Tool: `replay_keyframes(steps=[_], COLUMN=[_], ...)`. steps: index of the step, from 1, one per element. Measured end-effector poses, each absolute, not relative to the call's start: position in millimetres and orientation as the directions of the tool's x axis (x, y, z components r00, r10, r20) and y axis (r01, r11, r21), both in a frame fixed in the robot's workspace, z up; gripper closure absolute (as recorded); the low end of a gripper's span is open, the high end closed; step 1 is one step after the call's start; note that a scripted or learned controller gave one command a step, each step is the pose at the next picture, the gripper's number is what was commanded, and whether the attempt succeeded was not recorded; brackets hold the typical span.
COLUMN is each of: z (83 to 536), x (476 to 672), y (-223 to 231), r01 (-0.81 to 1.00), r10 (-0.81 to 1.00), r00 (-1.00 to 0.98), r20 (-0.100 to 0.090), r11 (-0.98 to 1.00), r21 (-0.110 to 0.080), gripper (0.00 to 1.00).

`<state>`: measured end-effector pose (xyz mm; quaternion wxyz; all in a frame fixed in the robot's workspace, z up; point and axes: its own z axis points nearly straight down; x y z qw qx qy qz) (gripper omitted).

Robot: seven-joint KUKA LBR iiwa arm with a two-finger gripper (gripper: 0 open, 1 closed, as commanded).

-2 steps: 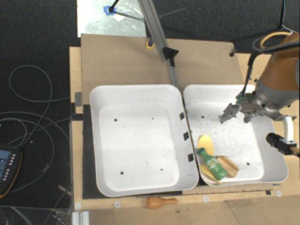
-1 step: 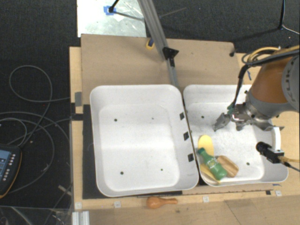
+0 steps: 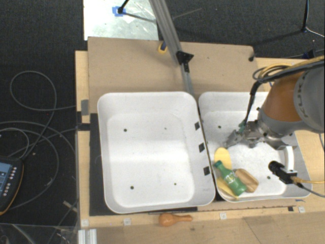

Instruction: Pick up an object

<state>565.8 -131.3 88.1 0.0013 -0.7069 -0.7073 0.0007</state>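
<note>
Presently catalogued: right bin [image 3: 213, 105], holding a green bottle [image 3: 231, 178], a yellow banana-like piece [image 3: 223, 159] touching the bottle's far-left end, and a tan wooden block [image 3: 247, 178] just right of the bottle, all clustered at the near edge. Gripper [image 3: 234, 138] hangs over the bin's middle, its state impossible to tell, nothing visibly between its tips. Bottle lies nearward of the gripper, long axis running far-left to near-right. Left bin [image 3: 152, 100] alongside. Orange pear-shaped toy [image 3: 174, 218] on the bench, outside both bins.
</note>
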Motion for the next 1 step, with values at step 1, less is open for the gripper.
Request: replay_keyframes(steps=[1], z=[101.5], x=[567.3], y=[-131.9], r01=[1.0], r10=[1.0], r00=[0.0], r20=[0.0], r11=[0.0], r21=[0.003], gripper=[1.0])
